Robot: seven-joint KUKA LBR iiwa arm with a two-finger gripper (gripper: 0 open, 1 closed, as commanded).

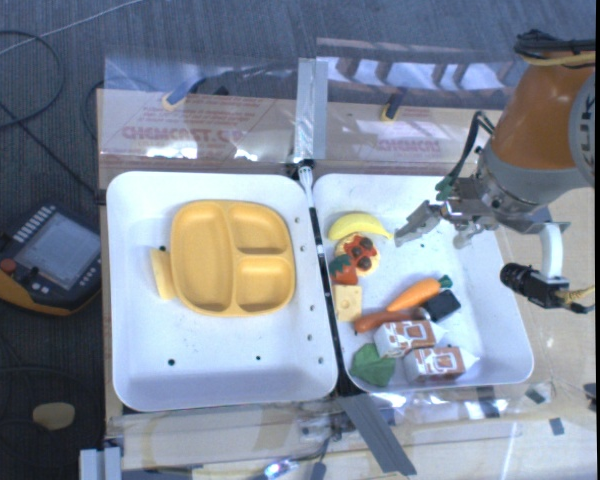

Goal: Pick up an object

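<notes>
Over the right bin (500, 298), near its far right corner, the gripper (442, 223) hangs with its two fingers spread apart and nothing between them; one grey finger (416, 226) reaches toward the bin's middle. Just left of that finger lies a yellow banana (358, 227), close to the wall the bins share, and touching it on the near side is a small red-and-orange toy (357, 255) whose kind is hard to make out. Nearer the camera sit a pale yellow cheese wedge (348, 301), an orange carrot (414, 294) lying at a slant with its green tip up to the right, and a small black block (441, 306) just beside that carrot. At the near edge are two small red-and-white cartons (420, 350) side by side and a green leaf (373, 367) to their left. The left bin (140, 348) holds a yellow divided plate (231, 256) with three compartments, resting roughly at its centre.
</notes>
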